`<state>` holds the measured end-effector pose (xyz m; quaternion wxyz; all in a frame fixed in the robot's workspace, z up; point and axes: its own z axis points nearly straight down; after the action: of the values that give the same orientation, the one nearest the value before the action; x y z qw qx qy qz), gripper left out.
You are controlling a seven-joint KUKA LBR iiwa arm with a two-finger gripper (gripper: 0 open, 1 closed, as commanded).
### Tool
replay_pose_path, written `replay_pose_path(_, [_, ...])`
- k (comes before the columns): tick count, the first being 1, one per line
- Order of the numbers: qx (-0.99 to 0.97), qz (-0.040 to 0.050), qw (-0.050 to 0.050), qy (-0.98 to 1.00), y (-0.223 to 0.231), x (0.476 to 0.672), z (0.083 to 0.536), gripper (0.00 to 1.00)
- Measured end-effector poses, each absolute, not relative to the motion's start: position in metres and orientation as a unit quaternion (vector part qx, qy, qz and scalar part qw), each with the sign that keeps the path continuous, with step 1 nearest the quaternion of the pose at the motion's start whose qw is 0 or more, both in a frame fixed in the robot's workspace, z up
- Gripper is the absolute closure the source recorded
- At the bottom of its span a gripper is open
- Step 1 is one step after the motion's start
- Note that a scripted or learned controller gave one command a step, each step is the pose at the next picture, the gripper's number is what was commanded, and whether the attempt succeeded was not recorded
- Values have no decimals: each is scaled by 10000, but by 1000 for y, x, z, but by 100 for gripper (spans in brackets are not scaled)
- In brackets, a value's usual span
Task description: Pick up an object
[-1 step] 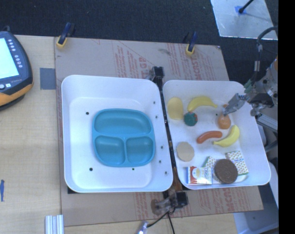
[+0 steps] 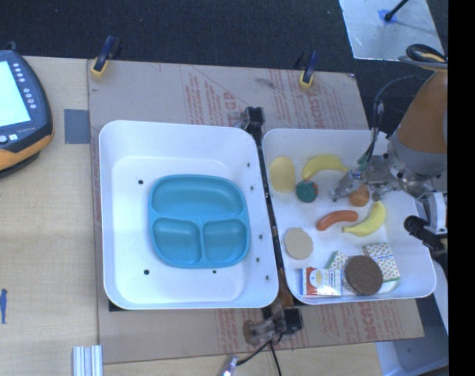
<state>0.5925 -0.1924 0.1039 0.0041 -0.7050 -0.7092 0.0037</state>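
The table [image 2: 41, 233] spans the frame, with a sheet of cardboard [image 2: 222, 92] clamped on it under the two bins. The left bin [image 2: 116, 210] sits at the centre of the frame and carries a blue divided plate [image 2: 198, 218] with three compartments. The right bin [image 2: 426, 276] sits at centre right, touching the left bin along its edge, and bears the small things. The grey arm [image 2: 422, 131] with its orange band reaches in from the right edge of the frame over the upper right part of that bin.

At the far left of the frame a tablet-like controller [image 2: 10, 108] with an orange rim lies on the table.

The pincer [image 2: 361, 180] hangs low over the right bin, just above a small orange ball [image 2: 359, 197]; whether its tips are spread or pressed together I cannot tell.

In the right bin, one banana [image 2: 324, 165] lies at the upper middle and a second banana [image 2: 368, 222] just below the orange ball. A pale yellow lemon shape [image 2: 282, 174] sits at the upper left, with a dark green ball [image 2: 306, 192] just beside it. A red sausage [image 2: 336, 219] lies near the middle. A tan round cookie [image 2: 299, 244] rests at the lower left, a brown round cookie [image 2: 364, 275] at the lower right, and a small carton [image 2: 320, 282] along the bottom wall.
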Motion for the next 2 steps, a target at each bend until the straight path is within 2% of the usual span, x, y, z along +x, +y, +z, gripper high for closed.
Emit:
replay_pose_path(1, [-7044, 33, 33, -7098, -143, 650, 88, 0])
replay_pose_path(2, [-7042, 42, 34, -7100, -118, 632, 88, 0])
